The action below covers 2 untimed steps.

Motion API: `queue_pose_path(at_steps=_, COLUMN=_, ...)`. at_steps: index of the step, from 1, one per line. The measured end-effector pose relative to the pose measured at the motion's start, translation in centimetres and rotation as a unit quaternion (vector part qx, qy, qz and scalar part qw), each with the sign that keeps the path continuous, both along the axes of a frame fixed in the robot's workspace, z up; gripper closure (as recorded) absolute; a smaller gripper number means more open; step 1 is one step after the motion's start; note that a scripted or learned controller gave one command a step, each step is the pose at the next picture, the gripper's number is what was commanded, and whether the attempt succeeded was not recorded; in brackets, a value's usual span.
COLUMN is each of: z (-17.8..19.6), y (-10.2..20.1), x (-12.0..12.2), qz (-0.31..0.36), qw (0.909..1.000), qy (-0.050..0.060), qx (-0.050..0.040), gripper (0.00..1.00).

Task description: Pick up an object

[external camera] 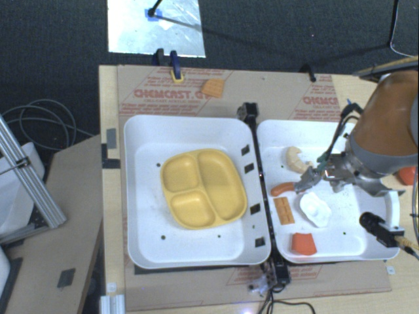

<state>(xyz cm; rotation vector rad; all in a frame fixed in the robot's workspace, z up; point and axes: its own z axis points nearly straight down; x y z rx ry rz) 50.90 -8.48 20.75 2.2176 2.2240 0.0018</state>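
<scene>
The right bin [327, 131] holds several small things: a pale croissant-shaped piece [294, 157], a red-orange sausage [283, 189], an orange waffle-like strip [283, 210], a white crumpled lump [315, 209] and an orange-red block [303, 243]. My gripper [309, 180] hangs low over the middle of this bin. It is just right of the sausage, below the croissant piece and above the white lump. Nothing shows held in it.
The left bin [141, 175] carries a yellow three-compartment tray [203, 188]. A black divider [258, 175] runs between the bins. A tan cracker [213, 87] lies on the cardboard behind them. A red thing [406, 175] peeks out behind the arm at the far right.
</scene>
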Motion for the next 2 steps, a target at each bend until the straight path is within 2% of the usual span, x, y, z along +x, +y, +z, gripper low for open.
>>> queue_pose_path(at_steps=1, z=-2.4, y=1.8, x=-0.9, qz=0.001, qw=1.0000, qy=0.001, qx=0.0005, gripper=0.00)
queue_pose_path(at_steps=2, z=-12.7, y=0.1, x=-1.6, qz=-0.001, qw=1.0000, qy=0.000, qx=-0.0007, gripper=0.00)
